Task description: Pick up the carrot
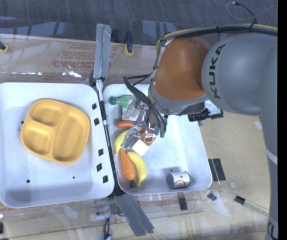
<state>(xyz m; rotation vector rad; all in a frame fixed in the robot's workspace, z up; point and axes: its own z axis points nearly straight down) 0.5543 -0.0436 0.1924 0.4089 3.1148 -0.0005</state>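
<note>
The orange carrot lies in the right bin, near its front left corner, pressed against a yellow banana. My gripper hangs under the orange wrist band, low over the bin's left half, just behind the carrot's far tip and above the banana's upper end. The wrist hides part of the gripper.
A green bottle and a small red-orange item lie behind the gripper. A small can rests at the bin's front right. The left bin holds a yellow divided plate.
</note>
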